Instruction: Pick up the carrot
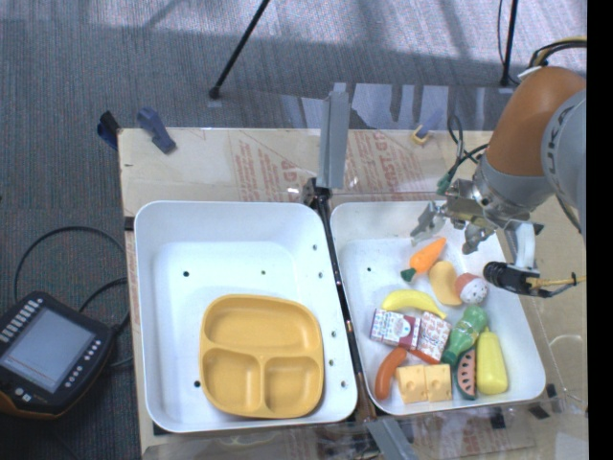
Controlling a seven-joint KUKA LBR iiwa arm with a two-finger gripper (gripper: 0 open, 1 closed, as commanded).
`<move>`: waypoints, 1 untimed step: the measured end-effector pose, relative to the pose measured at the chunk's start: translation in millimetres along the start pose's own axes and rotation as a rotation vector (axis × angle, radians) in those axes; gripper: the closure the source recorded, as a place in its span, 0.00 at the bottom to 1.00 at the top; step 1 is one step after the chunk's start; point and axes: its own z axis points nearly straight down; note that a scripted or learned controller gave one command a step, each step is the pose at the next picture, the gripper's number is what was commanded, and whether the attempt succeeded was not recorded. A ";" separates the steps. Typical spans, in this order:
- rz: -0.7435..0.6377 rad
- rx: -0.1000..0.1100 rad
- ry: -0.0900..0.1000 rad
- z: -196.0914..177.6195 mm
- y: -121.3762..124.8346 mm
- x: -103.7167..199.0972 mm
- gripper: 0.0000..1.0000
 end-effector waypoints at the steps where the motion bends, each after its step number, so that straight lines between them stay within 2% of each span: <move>1: -0.081 -0.004 0.000 83.1 21.9 -33.4 0.00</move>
